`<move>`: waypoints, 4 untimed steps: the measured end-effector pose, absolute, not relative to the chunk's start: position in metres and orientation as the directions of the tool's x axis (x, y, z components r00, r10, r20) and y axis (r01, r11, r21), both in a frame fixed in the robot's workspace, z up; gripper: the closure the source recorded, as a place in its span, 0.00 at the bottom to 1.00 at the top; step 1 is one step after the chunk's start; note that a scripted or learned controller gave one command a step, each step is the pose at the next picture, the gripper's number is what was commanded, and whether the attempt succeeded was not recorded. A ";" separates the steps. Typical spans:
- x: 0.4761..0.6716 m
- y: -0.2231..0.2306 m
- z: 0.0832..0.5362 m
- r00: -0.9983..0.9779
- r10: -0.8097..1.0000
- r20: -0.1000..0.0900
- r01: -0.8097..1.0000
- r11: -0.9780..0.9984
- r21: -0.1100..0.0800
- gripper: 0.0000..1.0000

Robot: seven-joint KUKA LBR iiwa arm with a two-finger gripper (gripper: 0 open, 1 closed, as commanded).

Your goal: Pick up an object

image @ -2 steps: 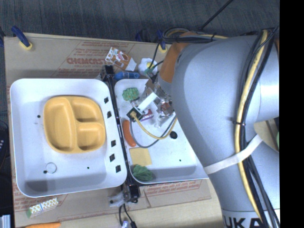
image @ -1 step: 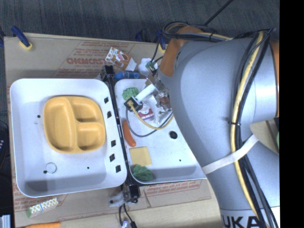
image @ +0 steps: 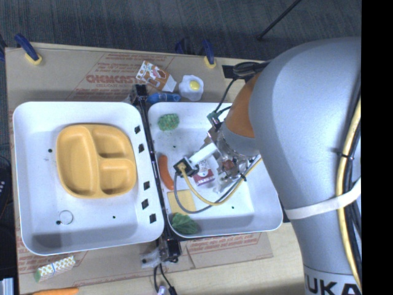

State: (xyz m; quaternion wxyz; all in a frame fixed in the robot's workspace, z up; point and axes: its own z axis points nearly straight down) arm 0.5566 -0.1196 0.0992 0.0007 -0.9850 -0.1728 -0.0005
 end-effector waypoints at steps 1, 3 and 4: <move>0.554 -0.096 0.095 0.886 0.464 0.005 0.464 -0.886 0.005 0.00; 0.518 -0.099 0.095 0.823 0.568 0.006 0.568 -0.823 0.003 0.00; 0.494 -0.092 0.096 0.928 0.374 0.012 0.373 -0.928 0.005 0.00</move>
